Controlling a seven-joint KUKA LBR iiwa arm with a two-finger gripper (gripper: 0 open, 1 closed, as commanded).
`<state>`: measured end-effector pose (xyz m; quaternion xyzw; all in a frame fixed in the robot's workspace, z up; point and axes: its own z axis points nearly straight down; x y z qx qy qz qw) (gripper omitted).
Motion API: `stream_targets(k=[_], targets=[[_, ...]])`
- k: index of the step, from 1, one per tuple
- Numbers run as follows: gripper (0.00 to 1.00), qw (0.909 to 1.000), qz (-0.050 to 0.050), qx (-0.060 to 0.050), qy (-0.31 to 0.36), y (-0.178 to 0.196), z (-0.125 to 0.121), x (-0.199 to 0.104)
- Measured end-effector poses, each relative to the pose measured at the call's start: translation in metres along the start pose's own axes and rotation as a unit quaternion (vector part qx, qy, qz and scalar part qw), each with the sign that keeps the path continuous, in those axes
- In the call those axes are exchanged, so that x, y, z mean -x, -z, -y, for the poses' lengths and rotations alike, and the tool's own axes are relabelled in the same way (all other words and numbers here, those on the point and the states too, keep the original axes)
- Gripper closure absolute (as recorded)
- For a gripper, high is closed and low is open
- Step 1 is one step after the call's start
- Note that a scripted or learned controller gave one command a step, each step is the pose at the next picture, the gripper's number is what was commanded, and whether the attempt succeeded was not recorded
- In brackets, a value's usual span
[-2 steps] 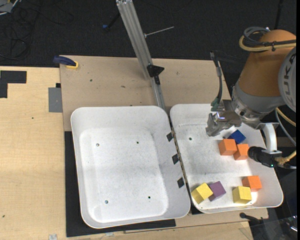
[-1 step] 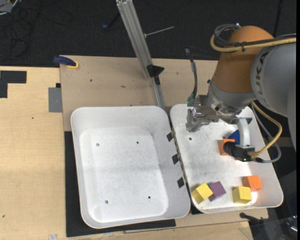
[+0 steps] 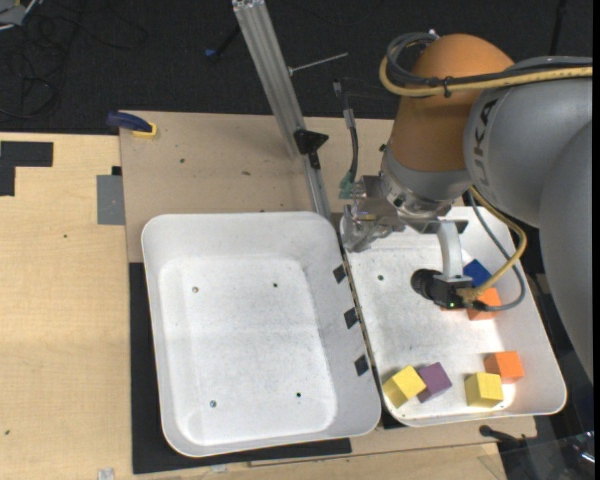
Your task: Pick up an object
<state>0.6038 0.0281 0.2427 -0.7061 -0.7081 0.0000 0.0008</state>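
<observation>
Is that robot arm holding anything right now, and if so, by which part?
It cannot be told. The gripper is over the right bin near a far corner, its tip unclear. The coloured blocks lie in that bin, apart from it.

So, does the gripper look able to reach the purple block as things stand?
Probably yes: the purple block lies uncovered in the right bin, where the gripper hangs, though the yellow block touching its left side may crowd a grasp.

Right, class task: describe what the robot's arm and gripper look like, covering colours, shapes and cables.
The arm is bulky, rounded and grey, with dark lettering partly visible on its shell. A smooth orange band sits above the wrist, and a yellow cable loops over it. The gripper is small and metallic grey.
</observation>
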Motion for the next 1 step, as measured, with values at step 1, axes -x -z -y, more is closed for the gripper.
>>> stream_targets(k=[1], targets=[[1.0,1.0,0.0,0.0,0.0,-0.0003,-0.0118,-0.0438]])
